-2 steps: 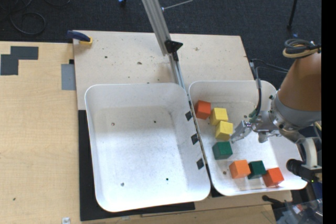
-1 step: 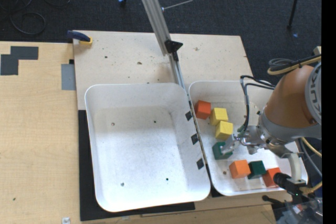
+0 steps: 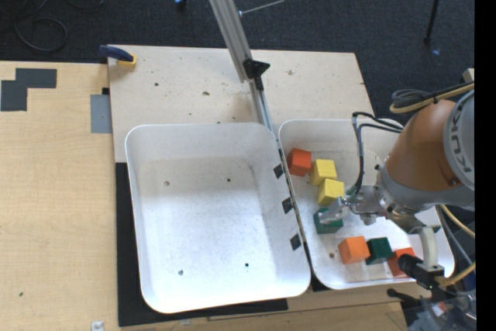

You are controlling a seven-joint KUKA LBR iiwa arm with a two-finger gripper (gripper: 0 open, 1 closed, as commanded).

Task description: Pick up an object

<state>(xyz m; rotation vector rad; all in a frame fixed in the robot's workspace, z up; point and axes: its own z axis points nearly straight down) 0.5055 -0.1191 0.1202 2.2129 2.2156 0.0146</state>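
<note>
Across the bench, the left bin [image 3: 209, 221] offers wide bare floor, while the right bin [image 3: 333, 137] is crowded: an orange block [image 3: 299, 161] and two yellow blocks [image 3: 324, 170] [image 3: 332, 189] sit near the shared rim, another orange block [image 3: 353, 249] and a dark green block [image 3: 379, 249] toward the front wall. Reaching from the right, the arm [image 3: 430, 155] bends low, its gripper [image 3: 332, 212] down at a green block [image 3: 328, 222] beside the lower yellow one. Whether the fingers are parted or closed cannot be told.
</note>
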